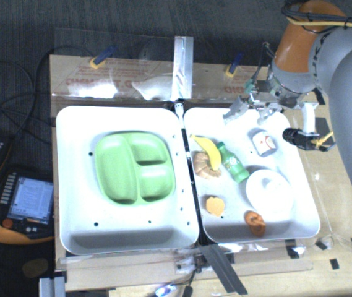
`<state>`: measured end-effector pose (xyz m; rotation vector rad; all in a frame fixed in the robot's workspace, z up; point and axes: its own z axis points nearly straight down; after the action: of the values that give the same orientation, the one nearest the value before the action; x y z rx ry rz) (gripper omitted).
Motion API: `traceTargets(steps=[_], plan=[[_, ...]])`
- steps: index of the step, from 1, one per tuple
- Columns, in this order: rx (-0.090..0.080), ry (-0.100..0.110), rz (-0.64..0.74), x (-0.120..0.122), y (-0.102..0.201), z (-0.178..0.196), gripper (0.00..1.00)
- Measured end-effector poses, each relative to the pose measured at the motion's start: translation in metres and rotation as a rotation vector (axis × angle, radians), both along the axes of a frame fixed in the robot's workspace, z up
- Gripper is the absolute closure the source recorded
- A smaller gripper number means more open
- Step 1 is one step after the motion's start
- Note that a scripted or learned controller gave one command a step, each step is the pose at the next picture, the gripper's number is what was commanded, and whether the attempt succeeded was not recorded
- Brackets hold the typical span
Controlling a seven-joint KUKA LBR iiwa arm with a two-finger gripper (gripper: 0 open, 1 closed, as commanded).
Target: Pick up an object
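My gripper [253, 110] hangs over the far edge of the right bin [305, 218], open, with nothing between its fingers. Just below it lies a small white object with a red mark [263, 143]. Further into the bin are a yellow banana [207, 148], a green bottle [232, 164], a tan pastry-like piece [204, 166], a small orange object [214, 205], a brown object [255, 222] and a white upturned bowl [268, 187].
The left bin [77, 228] holds a green divided plate [134, 167]. A ridge [188, 172] separates the two bins. A clear sheet with clamps [126, 79] runs behind them. Tablets and cables [21, 197] lie off the bench at the left.
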<state>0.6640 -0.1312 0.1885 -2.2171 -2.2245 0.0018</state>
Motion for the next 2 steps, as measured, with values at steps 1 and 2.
traceTargets(steps=[1,2], plan=[[0.0,0.0,0.0,0.0,0.0,0.0,0.0],[-0.002,-0.007,0.113,-0.047,0.022,-0.097,0.0]])
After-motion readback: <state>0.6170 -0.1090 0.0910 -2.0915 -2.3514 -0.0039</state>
